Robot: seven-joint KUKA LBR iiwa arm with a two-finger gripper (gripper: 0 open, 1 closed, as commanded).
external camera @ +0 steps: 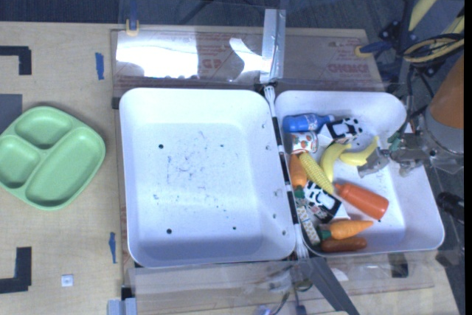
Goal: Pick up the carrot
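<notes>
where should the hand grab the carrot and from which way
Probably the carrot's thick middle, coming from above with the fingers spanning its short width. It lies flat and roughly lengthwise left to right near the front wall of the right bin, with a dark reddish item right against its front side, so a slightly rearward bias may help.

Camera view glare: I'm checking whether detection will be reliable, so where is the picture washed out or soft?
Camera view: strong glare on the clear panel behind the left bin; the toys in the right bin, including the carrot, are evenly lit but slightly soft; the tool looks blurred.
</notes>
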